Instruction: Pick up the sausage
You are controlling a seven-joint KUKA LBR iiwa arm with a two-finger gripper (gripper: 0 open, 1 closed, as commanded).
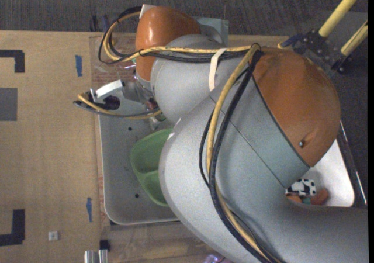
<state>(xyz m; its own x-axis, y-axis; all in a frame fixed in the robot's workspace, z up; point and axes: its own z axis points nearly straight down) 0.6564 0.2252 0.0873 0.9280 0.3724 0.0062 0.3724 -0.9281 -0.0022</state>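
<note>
Grey robot arm [245,156] overhangs both bins; I cannot tell whether the claw [151,106], above the left shallow white bin [117,186] near a pale green plastic bowl [146,162], is spread or pressed together; reddish-brown rounded piece [319,197], seemingly the sausage, lies in the right shallow white bin [345,180], touching a black-and-white patterned object [302,187].

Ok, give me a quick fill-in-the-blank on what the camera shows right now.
1. The bowl in the view's left bin is ____ in colour.
2. The bowl's right side is covered by the grey ____.
3. The black-and-white toy lies in the bin on the view's ____.
Missing words: green; arm; right.
</note>
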